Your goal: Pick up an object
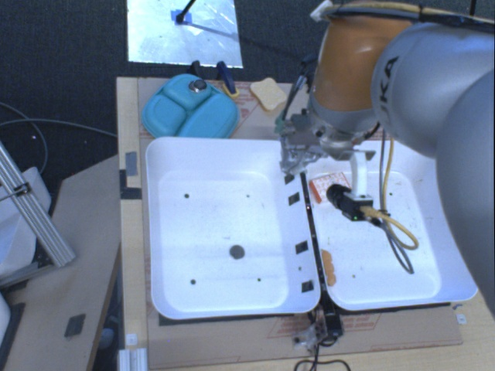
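Observation:
My gripper [291, 163] hangs low over the back of the ridge between the two white bins, at the inner edge of the right bin [433, 284]. A red and white packet [323, 184] lies in the right bin just to the gripper's right, partly hidden by the wrist. A small orange-brown piece [328, 267] rests near the front left of that bin, beside the divider. In the left bin [166, 284], a small grey disc [237, 251] lies near the middle front. Nothing is seen held by the gripper.
Behind the left bin stands a blue lidded container [189, 108], with a blue-handled tool [227, 76] and a tan sponge-like piece [268, 93] to its right. A shiny sheet [184, 18] lies farther back. The arm's bulk covers the right bin's back right.

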`<action>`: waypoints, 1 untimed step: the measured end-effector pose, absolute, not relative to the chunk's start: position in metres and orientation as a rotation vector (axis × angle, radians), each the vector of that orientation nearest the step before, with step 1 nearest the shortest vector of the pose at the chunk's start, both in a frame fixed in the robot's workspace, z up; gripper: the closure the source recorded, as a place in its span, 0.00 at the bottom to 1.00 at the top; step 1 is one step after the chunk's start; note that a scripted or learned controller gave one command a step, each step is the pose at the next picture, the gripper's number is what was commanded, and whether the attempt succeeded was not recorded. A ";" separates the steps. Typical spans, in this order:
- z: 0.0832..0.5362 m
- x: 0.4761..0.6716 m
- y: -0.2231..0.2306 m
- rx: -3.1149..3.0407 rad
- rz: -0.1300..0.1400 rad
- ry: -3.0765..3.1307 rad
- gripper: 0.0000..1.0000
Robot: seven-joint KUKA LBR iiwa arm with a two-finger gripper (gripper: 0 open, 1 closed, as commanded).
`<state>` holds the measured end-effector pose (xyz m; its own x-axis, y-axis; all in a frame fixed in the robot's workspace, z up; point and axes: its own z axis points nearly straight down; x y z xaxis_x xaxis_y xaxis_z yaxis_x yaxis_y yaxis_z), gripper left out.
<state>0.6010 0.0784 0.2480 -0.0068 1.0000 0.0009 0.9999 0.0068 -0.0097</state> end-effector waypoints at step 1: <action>0.180 0.592 0.098 -2.214 0.004 -2.224 1.00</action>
